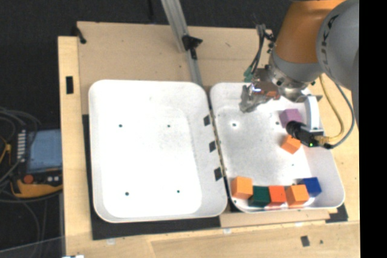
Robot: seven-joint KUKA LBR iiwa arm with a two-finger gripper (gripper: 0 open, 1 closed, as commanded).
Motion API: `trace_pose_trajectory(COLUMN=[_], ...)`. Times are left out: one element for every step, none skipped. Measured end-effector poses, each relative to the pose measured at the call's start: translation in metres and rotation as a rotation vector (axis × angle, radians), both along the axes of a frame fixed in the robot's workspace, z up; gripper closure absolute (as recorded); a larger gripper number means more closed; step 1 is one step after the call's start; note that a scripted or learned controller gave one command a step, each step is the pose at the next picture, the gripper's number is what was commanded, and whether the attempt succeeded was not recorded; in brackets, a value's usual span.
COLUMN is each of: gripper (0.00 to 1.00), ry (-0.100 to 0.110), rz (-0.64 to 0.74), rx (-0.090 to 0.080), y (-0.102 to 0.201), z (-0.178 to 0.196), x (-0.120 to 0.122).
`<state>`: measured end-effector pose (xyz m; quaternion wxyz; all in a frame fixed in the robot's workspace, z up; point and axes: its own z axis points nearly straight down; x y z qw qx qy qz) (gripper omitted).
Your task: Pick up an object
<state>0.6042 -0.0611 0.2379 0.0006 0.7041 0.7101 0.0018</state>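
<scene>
Crowded blocks (275, 194) line the right bin (242, 148)'s near wall, so we favour the lone orange cube (291, 144); whether the gripper (250, 101) is open, we cannot tell.

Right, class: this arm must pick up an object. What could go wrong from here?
1. The gripper hangs over bare floor of the right bin, apart from every block; a grasp there would likely catch nothing.
2. The row of blocks lies packed side by side along the bin's near wall, so the gripper may find no gap between them, or may strike the wall.
</scene>
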Motion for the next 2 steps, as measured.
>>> trace_pose_trajectory(gripper=[1.0, 1.0], ry=[0.004, 0.002], rz=[-0.001, -0.001], rx=[-0.001, 0.0], y=[0.055, 0.107], z=[-0.009, -0.012], x=[0.0, 0.013])
